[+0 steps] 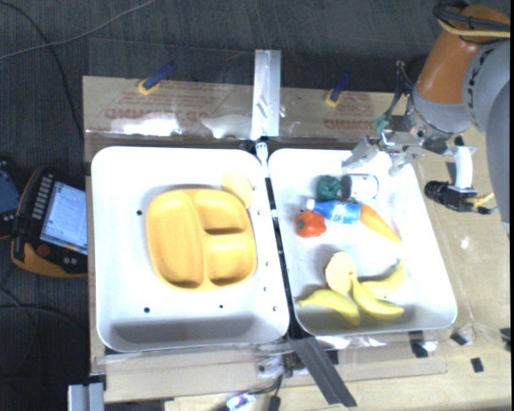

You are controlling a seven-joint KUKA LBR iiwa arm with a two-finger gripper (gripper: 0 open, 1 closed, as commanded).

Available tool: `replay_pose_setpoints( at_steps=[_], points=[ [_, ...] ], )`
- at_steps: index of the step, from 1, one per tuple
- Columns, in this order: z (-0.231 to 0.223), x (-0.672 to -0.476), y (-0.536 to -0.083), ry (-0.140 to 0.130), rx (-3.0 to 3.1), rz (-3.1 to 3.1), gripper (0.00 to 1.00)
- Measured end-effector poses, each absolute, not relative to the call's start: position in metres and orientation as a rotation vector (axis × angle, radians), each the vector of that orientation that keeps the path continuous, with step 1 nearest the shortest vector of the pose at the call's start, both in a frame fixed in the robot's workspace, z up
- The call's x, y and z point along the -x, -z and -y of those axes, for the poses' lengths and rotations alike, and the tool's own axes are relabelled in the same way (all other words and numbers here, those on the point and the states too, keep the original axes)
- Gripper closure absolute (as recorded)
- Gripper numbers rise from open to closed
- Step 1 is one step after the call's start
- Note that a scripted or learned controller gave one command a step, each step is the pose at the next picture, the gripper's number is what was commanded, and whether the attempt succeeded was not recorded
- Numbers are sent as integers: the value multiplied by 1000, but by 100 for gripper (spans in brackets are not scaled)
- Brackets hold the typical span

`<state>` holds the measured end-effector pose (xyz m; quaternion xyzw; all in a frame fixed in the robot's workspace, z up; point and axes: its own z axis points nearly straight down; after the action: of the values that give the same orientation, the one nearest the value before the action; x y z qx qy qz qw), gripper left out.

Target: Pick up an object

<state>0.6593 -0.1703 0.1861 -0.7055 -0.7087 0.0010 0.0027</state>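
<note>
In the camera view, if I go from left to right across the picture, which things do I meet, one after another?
Handheld pendant → yellow divided tray in the left bin → red tomato-like toy → blue bottle → orange carrot → arm's orange band.

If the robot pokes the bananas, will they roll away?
Probably not: the bananas are curved and lie flat in a bunch, so they would likely slide or pivot. Their smooth, shiny skin looks slippery. They look stiff, not floppy.
</note>
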Motion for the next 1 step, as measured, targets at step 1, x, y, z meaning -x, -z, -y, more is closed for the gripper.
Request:
replay_pose_setpoints(
  at_steps=[1],
  points=[
    [181,-670,-187,-4,2331,2102,0]
  ],
)
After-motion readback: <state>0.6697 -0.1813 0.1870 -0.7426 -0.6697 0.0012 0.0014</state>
